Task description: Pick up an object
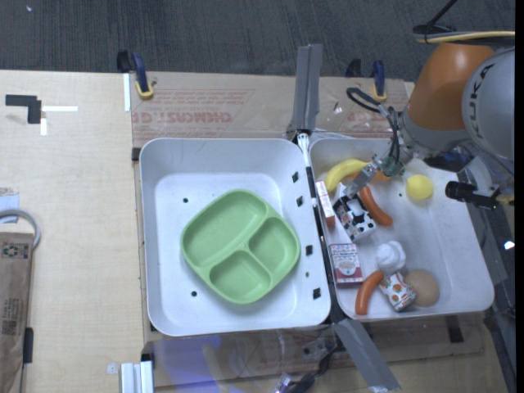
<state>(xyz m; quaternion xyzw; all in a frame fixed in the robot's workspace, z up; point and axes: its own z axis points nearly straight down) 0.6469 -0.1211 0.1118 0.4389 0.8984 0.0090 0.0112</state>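
Bench, right bin (471, 244): gripper (367, 178) low at banana (345, 171) (upper-left corner), positioned for a grab; finger state indeterminable.

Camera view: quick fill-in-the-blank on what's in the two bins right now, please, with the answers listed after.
1. The green divided plate lies in the ____ bin as the camera sees it.
2. The plate has ____ compartments.
3. The banana lies in the right bin, and its colour is ____.
4. The gripper is above the ____ bin.

Missing words: left; three; yellow; right
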